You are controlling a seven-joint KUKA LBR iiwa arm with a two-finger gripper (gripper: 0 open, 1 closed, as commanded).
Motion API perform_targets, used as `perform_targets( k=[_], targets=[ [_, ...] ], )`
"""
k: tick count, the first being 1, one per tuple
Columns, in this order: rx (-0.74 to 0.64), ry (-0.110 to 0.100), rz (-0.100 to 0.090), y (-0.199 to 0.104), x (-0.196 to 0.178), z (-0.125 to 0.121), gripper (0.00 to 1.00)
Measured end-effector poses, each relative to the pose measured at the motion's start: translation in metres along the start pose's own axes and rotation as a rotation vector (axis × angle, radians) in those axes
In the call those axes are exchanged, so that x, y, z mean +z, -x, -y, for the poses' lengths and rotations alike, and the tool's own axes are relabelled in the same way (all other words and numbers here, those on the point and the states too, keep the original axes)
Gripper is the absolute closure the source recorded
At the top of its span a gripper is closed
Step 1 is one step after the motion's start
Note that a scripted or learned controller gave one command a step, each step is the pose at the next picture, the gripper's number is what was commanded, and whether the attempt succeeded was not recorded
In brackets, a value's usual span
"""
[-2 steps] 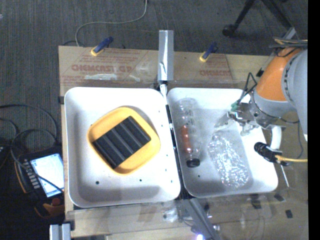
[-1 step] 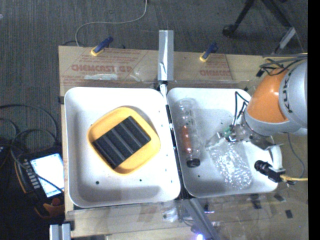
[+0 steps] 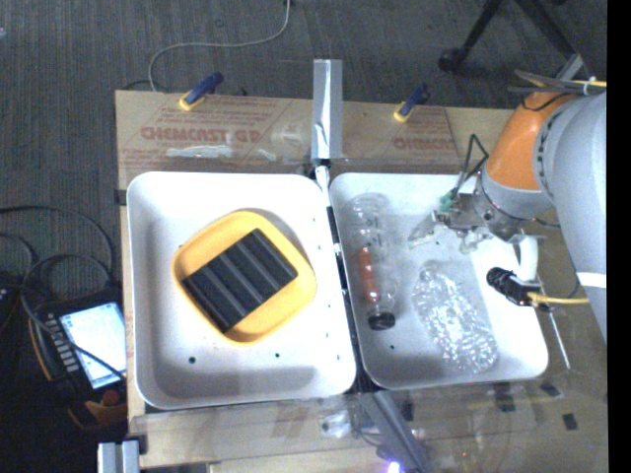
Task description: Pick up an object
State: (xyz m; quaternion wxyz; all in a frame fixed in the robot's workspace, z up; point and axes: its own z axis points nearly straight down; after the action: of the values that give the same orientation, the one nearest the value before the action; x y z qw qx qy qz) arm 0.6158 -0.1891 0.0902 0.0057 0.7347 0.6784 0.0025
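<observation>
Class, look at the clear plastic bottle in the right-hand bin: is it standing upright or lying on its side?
Lying on its side. The clear bottle stretches lengthwise along the right bin's floor, dark cap toward the near edge.

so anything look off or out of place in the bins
Nothing spilled or broken. The yellow tray sits askew in the left bin. In the right bin, a clear bottle lies on its side beside a crumpled clear wrapper.

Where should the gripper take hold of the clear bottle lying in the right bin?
Probably mid-body, from straight above. The clear bottle lies on its side along the right bin's left wall, dark cap nearest the camera. Close the fingers across its narrow width; the wall leaves little room on that side.
</observation>
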Motion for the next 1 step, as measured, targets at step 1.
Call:
perform_targets(
  k=[1],
  targets=[
    [-0.179, 0.003, 0.001, -0.0092, -0.0016, 0.0437, 0.0]
  ],
)
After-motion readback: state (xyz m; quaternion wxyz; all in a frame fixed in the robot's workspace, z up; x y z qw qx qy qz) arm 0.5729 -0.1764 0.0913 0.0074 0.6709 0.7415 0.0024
